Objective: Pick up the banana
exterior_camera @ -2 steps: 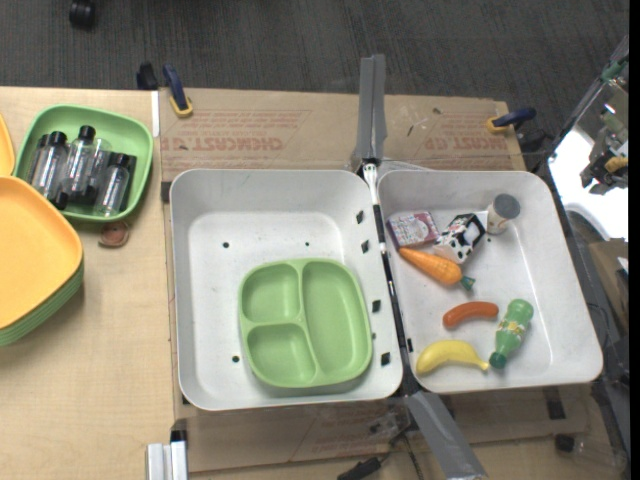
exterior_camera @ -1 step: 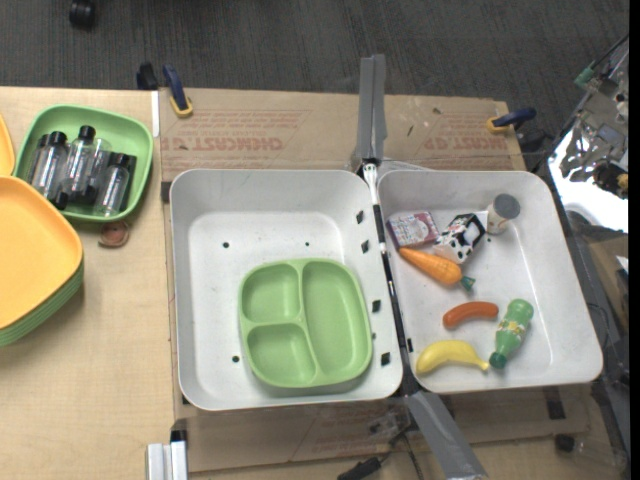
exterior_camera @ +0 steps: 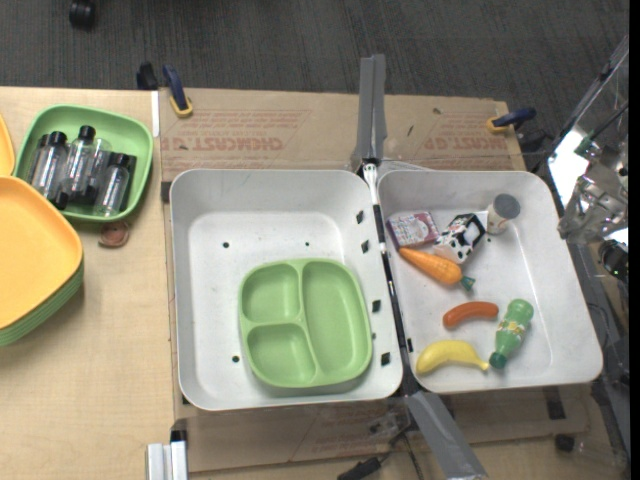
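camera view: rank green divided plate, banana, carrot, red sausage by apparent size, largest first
1. green divided plate
2. carrot and banana: look about alike, not ranked
3. red sausage

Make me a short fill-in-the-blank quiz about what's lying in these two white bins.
1. The banana lies in the ____ bin.
2. The divided green tray has ____ compartments.
3. The thing just right of the banana is a green ____.
4. The carrot is coloured ____.

Missing words: right; three; bottle; orange
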